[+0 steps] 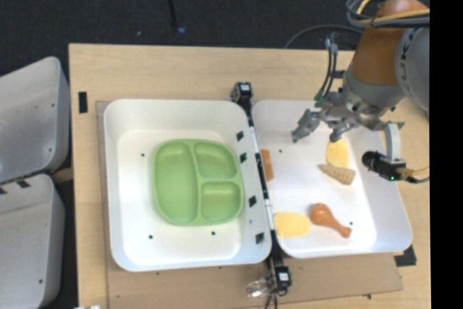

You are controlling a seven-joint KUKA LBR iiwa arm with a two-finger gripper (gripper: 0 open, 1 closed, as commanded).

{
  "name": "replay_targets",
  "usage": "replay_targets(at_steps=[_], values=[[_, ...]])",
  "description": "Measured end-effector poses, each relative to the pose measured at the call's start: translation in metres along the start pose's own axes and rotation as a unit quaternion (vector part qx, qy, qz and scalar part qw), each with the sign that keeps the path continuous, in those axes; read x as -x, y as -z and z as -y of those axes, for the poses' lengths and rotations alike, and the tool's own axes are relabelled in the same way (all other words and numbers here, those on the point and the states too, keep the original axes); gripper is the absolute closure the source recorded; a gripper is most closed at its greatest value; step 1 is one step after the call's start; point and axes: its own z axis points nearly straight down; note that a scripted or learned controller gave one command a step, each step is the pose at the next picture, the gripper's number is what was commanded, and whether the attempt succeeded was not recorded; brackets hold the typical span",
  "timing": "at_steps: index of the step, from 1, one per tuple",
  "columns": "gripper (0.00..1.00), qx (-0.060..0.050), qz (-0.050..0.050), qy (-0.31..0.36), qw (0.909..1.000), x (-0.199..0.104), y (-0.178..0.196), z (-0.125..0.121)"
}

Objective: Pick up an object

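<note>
My gripper (320, 129) hangs open over the upper middle of the right bin (289, 177), its two fingers spread with nothing between them. Just right of and below it lies a pale yellow piece (337, 153), with a tan wedge (339, 173) touching its lower edge. An orange drumstick-shaped toy (329, 218) rests near the bin's front. A yellow lemon-shaped piece (291, 224) sits at the front left corner. A thin orange stick (267, 163) lies along the bin's left wall.
The left bin (116, 228) holds a green divided plate (197, 181). A black clip (241, 91) sits at the top of the divider between the bins. Wooden bench (159, 69) surrounds both bins; cables trail by the arm at the right.
</note>
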Motion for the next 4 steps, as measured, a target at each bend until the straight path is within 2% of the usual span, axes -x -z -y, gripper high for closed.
replay_targets(at_steps=[1, 3, 4], values=[[0.0, 0.007, 0.001, 0.001, 1.0, 0.0, 0.008, -0.003], [0.0, 0.005, 0.001, 0.002, 1.0, -0.011, -0.085, -0.008], [0.0, 0.006, 0.002, 0.001, 1.0, -0.009, -0.095, -0.009]])
